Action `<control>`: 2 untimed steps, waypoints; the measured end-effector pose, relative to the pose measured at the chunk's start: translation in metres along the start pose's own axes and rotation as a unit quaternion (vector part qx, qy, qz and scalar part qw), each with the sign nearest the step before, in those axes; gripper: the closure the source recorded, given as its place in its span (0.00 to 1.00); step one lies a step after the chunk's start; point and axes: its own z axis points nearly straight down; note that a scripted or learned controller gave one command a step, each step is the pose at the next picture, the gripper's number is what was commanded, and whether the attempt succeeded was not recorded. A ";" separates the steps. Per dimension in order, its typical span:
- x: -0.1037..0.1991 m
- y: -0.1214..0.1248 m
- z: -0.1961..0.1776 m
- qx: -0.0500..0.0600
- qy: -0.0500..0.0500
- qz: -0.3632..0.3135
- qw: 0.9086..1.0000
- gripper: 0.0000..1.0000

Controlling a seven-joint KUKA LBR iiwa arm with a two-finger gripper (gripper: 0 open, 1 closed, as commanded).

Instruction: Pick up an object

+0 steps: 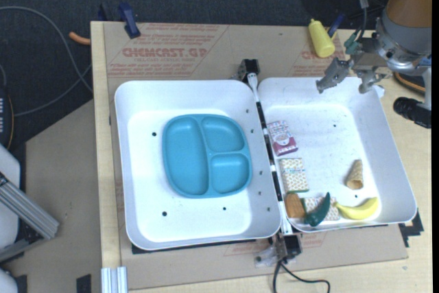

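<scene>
Right now we're looking down on the bench (171,44) with its two white bins side by side. Up at the far edge of the right bin (384,141), the hand (351,79) hovers over the rim, its two grey fingers spread apart with nothing between them.

Down in that right bin, we see the pickings lined up along the left wall: a small pink-and-white packet (282,136), then a pale speckled square (293,173) just nearer us, then a brown bread-like piece (295,205) in the near corner. Beside that lies a dark green piece (319,212), resting on a patterned card (322,206), and just to the right a yellow banana (358,208) curls along the near wall. A tan cone (354,174) sits a bit above the banana. All of these lie well apart from the hand.

Over in the left bin (137,168) we have a blue divided plate (206,154), three compartments, sitting in the middle.

Behind the bins, a yellow bottle (320,38) lies on the bench, near the hand.
</scene>
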 end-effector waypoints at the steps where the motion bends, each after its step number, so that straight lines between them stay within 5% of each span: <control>1: -0.032 0.044 0.110 0.001 0.000 0.000 1.000 0.00; 2: -0.057 -0.062 0.163 0.000 0.000 0.001 1.000 0.00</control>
